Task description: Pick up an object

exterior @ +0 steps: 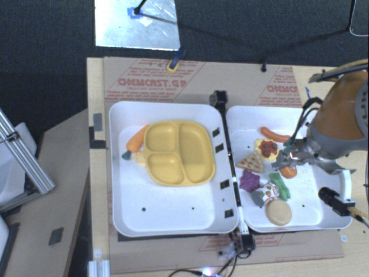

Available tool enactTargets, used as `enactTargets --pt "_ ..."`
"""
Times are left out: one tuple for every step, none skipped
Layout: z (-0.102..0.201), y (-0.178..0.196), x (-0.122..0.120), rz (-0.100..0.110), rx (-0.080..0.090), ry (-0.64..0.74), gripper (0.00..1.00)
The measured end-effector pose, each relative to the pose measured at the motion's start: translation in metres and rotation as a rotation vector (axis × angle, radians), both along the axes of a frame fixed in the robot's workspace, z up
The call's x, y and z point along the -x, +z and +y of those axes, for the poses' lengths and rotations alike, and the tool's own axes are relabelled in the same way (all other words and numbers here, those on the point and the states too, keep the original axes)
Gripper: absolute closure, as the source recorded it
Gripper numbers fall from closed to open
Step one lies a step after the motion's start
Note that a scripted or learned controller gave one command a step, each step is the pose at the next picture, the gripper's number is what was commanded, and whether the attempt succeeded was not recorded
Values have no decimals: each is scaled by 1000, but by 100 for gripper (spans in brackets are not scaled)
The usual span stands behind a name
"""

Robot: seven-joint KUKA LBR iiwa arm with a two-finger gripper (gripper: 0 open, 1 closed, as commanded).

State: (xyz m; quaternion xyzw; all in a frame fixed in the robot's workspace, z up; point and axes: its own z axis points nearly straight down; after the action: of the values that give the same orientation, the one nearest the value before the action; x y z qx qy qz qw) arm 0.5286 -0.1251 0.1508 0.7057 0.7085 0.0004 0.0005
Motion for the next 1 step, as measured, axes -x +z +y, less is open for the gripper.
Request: enactTargets --pt "3 51 -11 -1 1 0 100"
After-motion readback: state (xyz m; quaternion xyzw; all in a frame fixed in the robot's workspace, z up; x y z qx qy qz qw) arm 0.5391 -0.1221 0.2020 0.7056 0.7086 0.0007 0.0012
